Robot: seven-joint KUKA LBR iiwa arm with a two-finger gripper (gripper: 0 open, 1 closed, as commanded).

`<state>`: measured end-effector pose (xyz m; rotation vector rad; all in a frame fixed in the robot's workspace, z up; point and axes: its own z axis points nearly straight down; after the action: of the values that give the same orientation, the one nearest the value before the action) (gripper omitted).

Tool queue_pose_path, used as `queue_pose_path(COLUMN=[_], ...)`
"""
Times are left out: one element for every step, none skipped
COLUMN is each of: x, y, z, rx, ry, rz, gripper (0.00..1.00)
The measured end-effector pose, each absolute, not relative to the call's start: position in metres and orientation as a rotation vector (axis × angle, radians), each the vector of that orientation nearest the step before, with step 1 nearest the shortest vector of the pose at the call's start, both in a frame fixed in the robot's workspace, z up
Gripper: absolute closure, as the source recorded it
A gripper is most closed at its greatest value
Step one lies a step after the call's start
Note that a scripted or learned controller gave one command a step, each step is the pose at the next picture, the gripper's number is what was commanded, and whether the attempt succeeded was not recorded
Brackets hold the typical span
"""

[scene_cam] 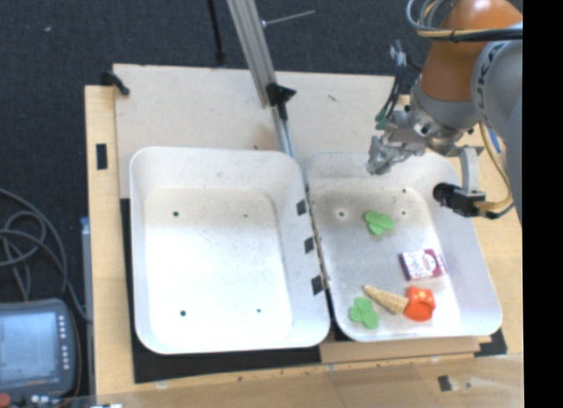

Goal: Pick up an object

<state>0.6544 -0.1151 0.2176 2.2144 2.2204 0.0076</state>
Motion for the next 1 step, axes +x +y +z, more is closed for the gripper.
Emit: queue_pose_path(x=[0.6555], y=[-0.1162], z=[0.2468], rx=[2.215], ry=[2.222], rz=[0.005], gripper=[1.00])
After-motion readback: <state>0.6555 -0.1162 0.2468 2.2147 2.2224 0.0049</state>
